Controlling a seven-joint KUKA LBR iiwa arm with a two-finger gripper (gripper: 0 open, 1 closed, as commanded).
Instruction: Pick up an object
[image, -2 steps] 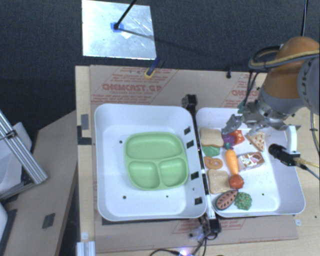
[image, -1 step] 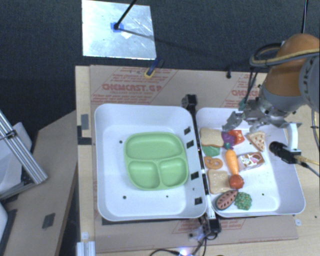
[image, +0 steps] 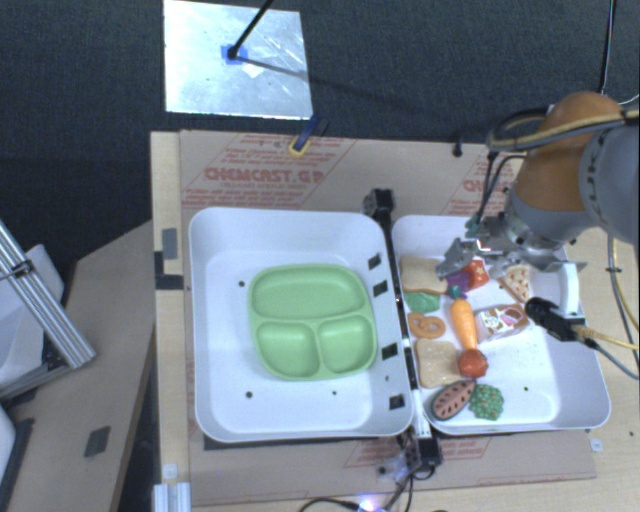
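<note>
Hovering over right bin (image: 585, 395): gripper (image: 462, 262), low among toy food (image: 462, 340), apparently touching a red-purple piece (image: 470, 272); grip state indiscernible. Left bin (image: 215, 400): green divided tray (image: 310, 320).

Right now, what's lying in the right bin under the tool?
Under the tool in the right bin: a purple piece and red piece. The arm covers the bin's far corner.

The bench (image: 120, 330) carries a printed cardboard sheet (image: 265, 172) with two white bins, left (image: 215, 300) and right (image: 570, 390), side by side.
</note>
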